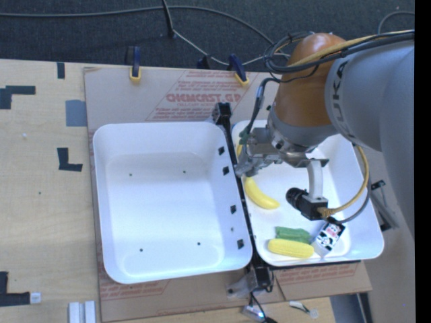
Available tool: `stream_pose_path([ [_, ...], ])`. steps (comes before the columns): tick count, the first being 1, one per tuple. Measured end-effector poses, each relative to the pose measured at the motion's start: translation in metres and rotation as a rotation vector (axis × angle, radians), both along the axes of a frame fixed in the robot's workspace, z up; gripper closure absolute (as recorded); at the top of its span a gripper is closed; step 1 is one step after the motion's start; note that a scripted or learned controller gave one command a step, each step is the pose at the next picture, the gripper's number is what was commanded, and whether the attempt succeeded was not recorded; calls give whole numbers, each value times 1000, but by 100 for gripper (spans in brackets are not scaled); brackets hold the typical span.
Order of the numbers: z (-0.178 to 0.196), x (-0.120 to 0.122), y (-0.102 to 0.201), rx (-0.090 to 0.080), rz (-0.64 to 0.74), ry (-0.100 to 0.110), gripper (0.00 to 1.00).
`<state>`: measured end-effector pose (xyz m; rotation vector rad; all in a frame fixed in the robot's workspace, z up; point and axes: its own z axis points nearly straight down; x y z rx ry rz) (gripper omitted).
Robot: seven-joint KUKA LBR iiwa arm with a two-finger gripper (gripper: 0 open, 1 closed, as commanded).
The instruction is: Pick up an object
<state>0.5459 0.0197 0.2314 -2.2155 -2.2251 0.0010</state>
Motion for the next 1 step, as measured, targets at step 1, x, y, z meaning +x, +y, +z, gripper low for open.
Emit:
stream_pose_path([
  [1, 3, -19, 45, 0, 0, -1, 100],
])
